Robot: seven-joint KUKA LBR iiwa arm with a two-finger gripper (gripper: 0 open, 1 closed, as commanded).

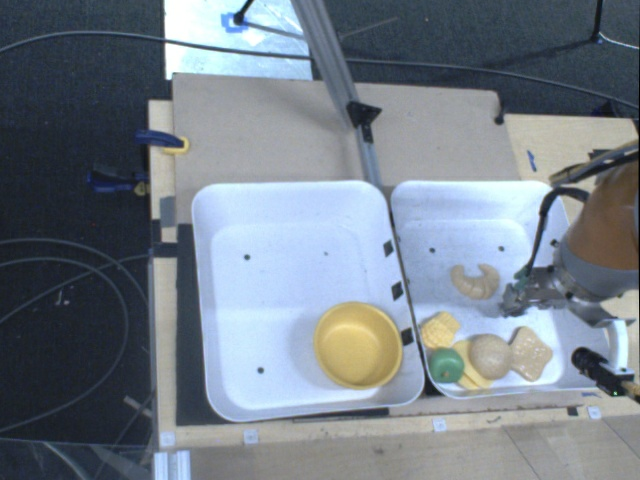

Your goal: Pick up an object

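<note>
The right bin (460,208) holds a tan croissant-shaped piece (476,281), a yellow ridged piece (439,328), a green round piece (447,365), a beige round bun (489,354) and a tan waffle-like piece (530,352). A yellow bowl (358,344) sits in the left bin (270,218) near its front right corner. My gripper (517,297) hangs low over the right bin, just right of the croissant piece and above the bun and waffle piece. I see nothing between its fingers.
The arm's orange band and grey wrist (605,243) fill the right side over the bin's edge. A slanted metal pole (335,58) crosses from the top down to the divider between the bins. Blue and yellow clamps (150,158) sit at the bench's left edge.
</note>
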